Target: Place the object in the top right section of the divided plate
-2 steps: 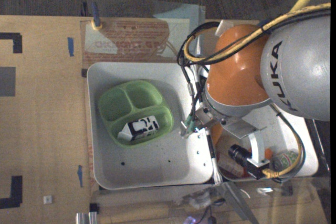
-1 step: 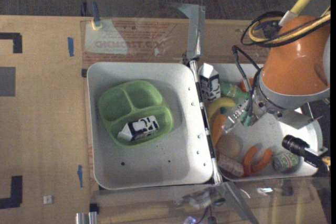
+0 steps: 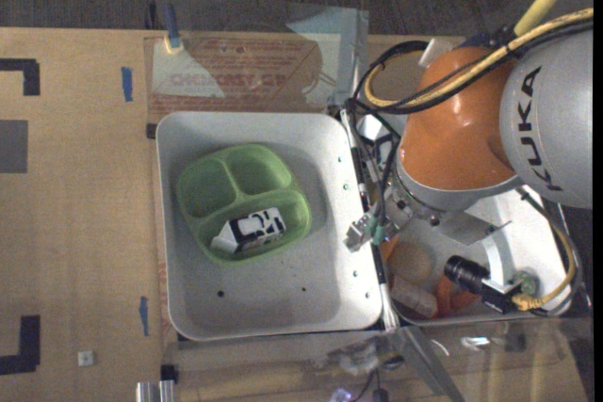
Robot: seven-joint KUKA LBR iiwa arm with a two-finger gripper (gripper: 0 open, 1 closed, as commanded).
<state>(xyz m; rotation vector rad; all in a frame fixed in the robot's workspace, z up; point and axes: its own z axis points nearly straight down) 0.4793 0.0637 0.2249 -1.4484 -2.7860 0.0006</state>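
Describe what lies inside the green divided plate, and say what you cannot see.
The green divided plate holds a black-and-white object in its large lower compartment. The two upper compartments show bare green. Whatever lies beneath that object is covered.

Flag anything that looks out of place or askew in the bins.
The green divided plate sits rotated in the left bin, not square to its walls. A black-and-white object lies tilted in the plate's large lower section, poking over the rim.

"KUKA" in black on the grey arm at right (cardboard sheet print at far side unreadable).
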